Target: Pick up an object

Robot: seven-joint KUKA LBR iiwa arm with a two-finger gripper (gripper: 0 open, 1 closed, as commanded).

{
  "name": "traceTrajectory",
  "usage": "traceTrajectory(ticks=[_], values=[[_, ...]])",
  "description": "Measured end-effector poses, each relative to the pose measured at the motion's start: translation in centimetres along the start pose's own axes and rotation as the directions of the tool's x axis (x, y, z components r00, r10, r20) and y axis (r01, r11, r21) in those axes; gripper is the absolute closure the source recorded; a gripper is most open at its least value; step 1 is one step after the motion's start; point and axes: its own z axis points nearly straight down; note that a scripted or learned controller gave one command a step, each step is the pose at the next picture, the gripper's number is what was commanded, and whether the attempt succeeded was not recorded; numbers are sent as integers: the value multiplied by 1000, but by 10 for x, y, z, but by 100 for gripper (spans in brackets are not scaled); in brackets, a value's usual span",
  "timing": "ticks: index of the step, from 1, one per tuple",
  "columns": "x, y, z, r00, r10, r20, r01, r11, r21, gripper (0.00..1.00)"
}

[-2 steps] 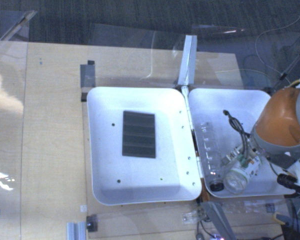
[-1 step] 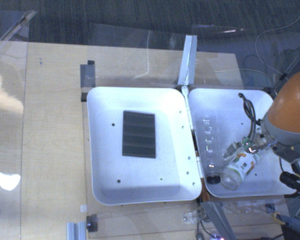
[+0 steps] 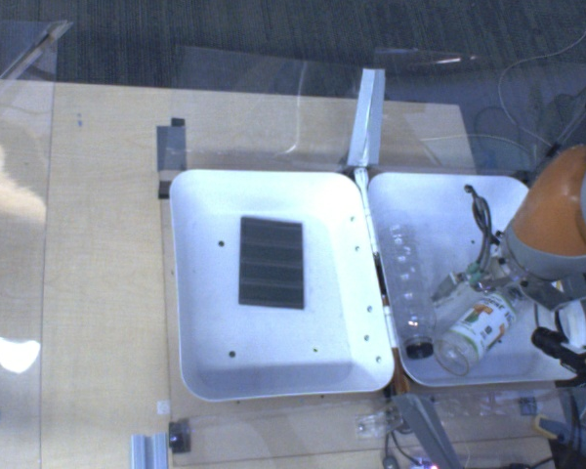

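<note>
Claw [image 3: 488, 283] low in the right bin [image 3: 439, 198], right above a clear bottle [image 3: 469, 325].

From here I cannot tell whether it is spread or pinching anything. I see the bottle lying on its side near the bin's front edge, and a dark ribbed pad [image 3: 272, 262] flat in the left bin [image 3: 200, 291].

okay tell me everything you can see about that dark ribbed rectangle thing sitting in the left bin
The dark ribbed rectangle is a flat, charcoal-black slab, taller than wide in the camera view, crossed by horizontal grooves that split it into about four bands. It looks matte, perhaps rubber or plastic. It lies flat on the floor of the left bin, slightly above the middle, edges roughly square with the bin walls. Nothing else touches it; it sits well apart from the walls, and the arm works over the other bin.
</note>
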Motion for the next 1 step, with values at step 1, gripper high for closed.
traceTrajectory(ticks=[1], values=[[-38, -46, 0, 1000, -1, 3, 1, 1000, -1, 0]])
